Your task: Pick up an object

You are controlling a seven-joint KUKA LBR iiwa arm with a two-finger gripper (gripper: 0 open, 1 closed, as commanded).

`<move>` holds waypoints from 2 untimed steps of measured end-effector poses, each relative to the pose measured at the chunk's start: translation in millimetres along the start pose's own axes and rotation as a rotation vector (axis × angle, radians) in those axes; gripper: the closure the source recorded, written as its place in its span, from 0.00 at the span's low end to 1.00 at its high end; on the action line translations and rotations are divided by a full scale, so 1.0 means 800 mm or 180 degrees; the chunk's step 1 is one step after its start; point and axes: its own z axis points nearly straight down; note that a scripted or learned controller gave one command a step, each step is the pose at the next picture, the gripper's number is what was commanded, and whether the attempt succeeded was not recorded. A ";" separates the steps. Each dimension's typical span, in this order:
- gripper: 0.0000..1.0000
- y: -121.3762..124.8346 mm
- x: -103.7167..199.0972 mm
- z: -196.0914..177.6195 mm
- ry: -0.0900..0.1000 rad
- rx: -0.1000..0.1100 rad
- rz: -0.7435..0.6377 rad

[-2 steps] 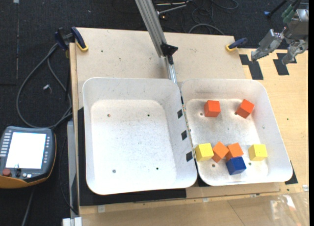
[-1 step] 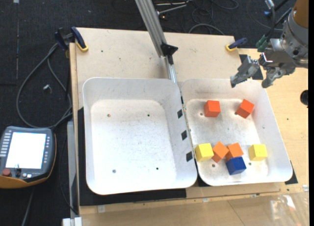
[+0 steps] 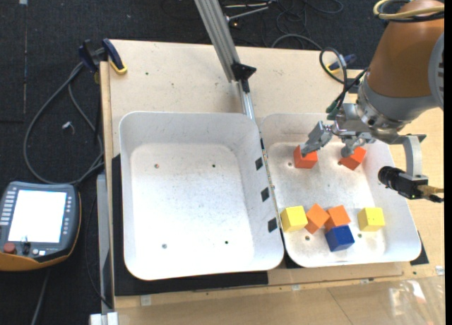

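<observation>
Arm: grey with an orange band, it reaches in from the right and hangs over the far part of the right bin point(image 3: 395, 249).
Pincer: the pincer point(image 3: 330, 148) is spread wide, its two fingers well apart, nothing between them. The orange-red tips are the fingers' own pads, as far as I can judge.
Candidate things: a cluster lies in the near part of the right bin: yellow cube point(image 3: 294, 217), two orange cubes point(image 3: 318, 215) and point(image 3: 340, 214), blue cube point(image 3: 340, 237), and a second yellow cube point(image 3: 371, 218) just to the right.
Relation: the cluster sits nearer than the pincer, apart from it; no cube is touched.
Left bin: the left bin point(image 3: 141, 133) carries no part in this step.
Counter: the counter point(image 3: 176, 76) bears both bins side by side.
Progress: nothing is grasped or lifted. The whole task remains: settling over a cube, closing on it, raising it.
</observation>
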 end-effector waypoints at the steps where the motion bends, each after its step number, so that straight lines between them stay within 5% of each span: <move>1: 0.00 0.028 -0.015 0.095 0.0000 -0.0002 0.0001; 2: 0.00 -0.002 -0.012 0.089 0.0001 -0.0018 0.0003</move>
